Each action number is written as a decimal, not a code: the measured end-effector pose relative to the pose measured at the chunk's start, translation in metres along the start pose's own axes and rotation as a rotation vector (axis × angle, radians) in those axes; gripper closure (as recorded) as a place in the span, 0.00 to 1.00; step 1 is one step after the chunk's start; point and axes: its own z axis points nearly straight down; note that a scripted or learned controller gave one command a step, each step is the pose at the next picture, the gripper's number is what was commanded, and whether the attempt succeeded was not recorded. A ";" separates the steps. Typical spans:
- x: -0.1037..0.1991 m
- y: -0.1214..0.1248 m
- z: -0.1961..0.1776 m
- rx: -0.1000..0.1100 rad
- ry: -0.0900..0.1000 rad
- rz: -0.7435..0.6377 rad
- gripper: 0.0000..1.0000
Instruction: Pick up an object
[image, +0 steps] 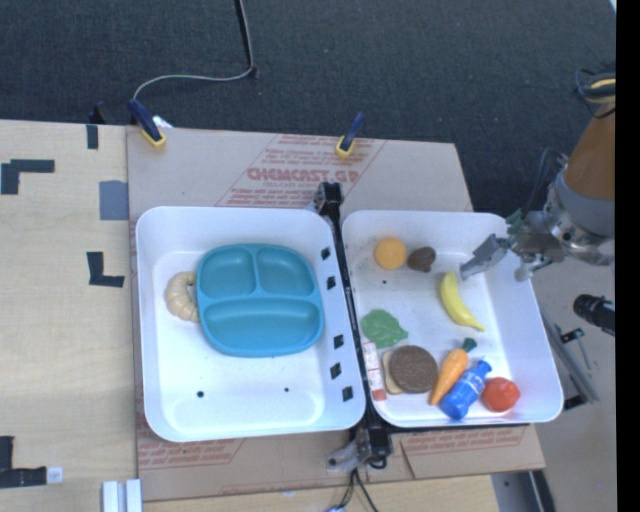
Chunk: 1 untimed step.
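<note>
Here the grey two-finger gripper (497, 258) is hovering over the upper right part of the right shallow white plastic bin (520, 330), its fingers spread apart and gripping nothing; one finger is pointing down-left toward the curved yellow toy banana (457, 301), which is lying just below it without touching; the grey arm with its orange band (592, 160) is reaching in from the right edge; near the bin's top wall a round orange toy fruit (390, 253) is sitting just beside a small dark brown lump (421, 259); lower down, a flat green toy leaf (383, 326) is lying above a round brown cookie-like disc (411, 368); an orange toy carrot (450, 373), a blue plastic bottle (464, 391) and a red toy tomato (499, 394) are crowding together at the lower right corner; in the left white bin (170, 390) a blue divided plastic plate (260, 299) is lying, with a beige curled toy pastry (181, 295) touching its left rim
</note>
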 end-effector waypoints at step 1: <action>-0.004 0.040 0.030 0.000 -0.001 -0.001 0.00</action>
